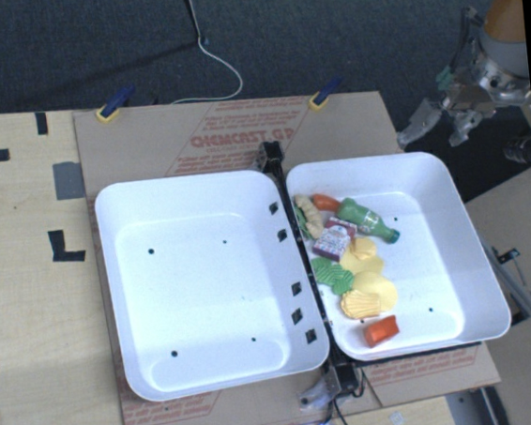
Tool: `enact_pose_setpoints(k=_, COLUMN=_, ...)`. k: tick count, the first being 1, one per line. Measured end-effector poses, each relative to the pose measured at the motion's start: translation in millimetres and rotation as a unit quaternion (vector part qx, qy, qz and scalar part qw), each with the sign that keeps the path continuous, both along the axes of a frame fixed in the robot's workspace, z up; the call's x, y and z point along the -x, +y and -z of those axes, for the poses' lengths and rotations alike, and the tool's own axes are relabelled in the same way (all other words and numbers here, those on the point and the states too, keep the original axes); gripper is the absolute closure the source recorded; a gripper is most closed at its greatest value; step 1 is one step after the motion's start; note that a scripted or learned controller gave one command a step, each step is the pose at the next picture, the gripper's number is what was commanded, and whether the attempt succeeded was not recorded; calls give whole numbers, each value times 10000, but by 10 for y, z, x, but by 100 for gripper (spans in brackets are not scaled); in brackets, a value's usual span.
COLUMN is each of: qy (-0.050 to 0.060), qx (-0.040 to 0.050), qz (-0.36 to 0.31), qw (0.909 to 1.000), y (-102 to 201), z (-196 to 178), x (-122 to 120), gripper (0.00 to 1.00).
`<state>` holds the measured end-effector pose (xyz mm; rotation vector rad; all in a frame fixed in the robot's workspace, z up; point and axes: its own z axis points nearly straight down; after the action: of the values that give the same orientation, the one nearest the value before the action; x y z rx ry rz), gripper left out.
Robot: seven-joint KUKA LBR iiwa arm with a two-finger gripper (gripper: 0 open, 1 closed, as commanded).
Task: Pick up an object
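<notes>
Toys lay heaped in the shallow white plastic right bin (431, 172) well below and left of my two-finger claw (452, 119), which hung spread and empty, so descending squarely over the outlying green plastic bottle (368, 219) seemed wisest.

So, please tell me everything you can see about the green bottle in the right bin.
The green bottle looks like a small plastic toy. It is dark glossy green, with a wide body that narrows to a neck and a rounded end. It lies on its side, slanting across the upper part of the pile in the right bin, neck pointing toward the lower right. Its body rests against the purple packet and the other toy foods; its neck end lies over the white floor.
</notes>
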<state>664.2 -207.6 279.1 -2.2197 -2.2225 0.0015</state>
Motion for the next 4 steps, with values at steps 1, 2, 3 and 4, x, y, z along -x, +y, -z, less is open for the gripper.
enact_pose_setpoints(k=1, qy=69, qx=-24, qz=17, qw=10000, y=109, z=915, x=1000, gripper=0)
enact_pose_setpoints(k=2, qy=20, qx=-8, qz=5, qw=10000, y=369, z=2005, x=1174, gripper=0)
enact_pose_setpoints(k=3, qy=-30, qx=32, qz=-13, qw=10000, y=652, z=1933, x=538, gripper=0)
enact_pose_setpoints(k=4, qy=-37, qx=79, qz=52, qw=9999, y=861, z=1917, x=84, gripper=0)
